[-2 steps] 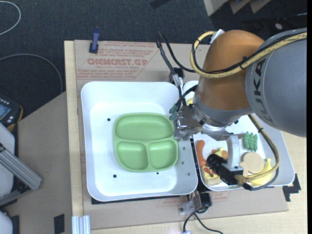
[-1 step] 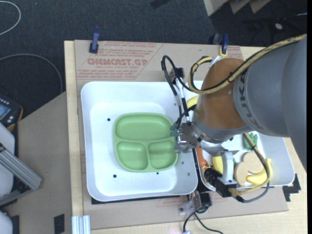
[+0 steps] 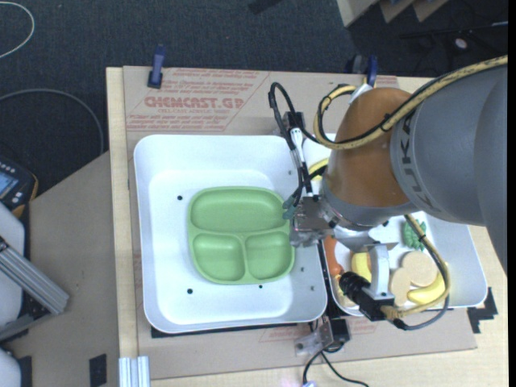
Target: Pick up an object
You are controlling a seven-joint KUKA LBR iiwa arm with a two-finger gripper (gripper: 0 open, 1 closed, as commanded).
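Hand (image 3: 295,216) over seam between bins, at right rim of green divided tray (image 3: 240,234); whether it grips tray, cannot tell; tray lies flat in left bin (image 3: 161,184), just left of hand; banana (image 3: 423,290) in right bin (image 3: 476,276), down-right of hand.

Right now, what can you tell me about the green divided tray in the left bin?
The green divided tray is pale green, matte, plastic-looking, with rounded corners. It has one wide compartment along the far side and two smaller ones along the near side, all bare. It lies flat and upright on the floor of the left bin, slightly right of centre, turned a little against the bin's walls. The gripper sits at its right edge; whether it touches the tray is not clear.
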